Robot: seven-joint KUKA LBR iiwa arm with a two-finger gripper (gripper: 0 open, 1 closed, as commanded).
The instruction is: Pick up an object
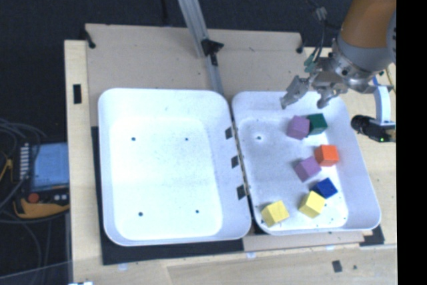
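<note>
1 green block [317,122] half hidden behind purple block [298,127].

Lab: bench [77,110], robot arm [370,17]

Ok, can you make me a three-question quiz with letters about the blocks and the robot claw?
1. Which bin holds the blocks? A left bin B right bin C both
2. How many yellow blocks? A one B two C four
3. What are the gripper's fingers doing? A open, holding nothing B squeezing a yellow block C squeezing the blue block

Answers:
1 B: all blocks lie in the right bin.
2 B: two yellow blocks sit near its front edge.
3 A: the gripper hangs over the purple block, fingers spread, nothing between them.
</note>
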